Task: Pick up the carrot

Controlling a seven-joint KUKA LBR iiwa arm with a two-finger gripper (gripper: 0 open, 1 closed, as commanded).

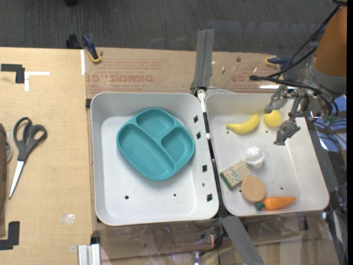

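Teal divided plate sits alone in the left bin, roughly mid-floor. Not part of your job, so leave it. Further left on the bench, scissors lie flat, well apart from both bins.

Right bin holds all the clutter. Going L to R: yellow banana near the back wall, small patterned block lower down and tilted, white lump above it, tan round disc just below-right of the block. Yellow lemon-ish piece sits right of the banana.

Carrot, your target, lies flat at the front edge of the right bin, green end touching or nearly touching the disc, orange tip pointing right. Being that close to the front wall and disc means little room for fingers, so I'd guess a grasp across the orange mid-body is safest.

Gripper is up by the back-right of the bin, near the lemon piece, fingers look spread apart w/ nothing between them. It's well apart from the carrot, so approach hasn't begun yet imo. Next move prob needs travel toward the bin front, then descent.
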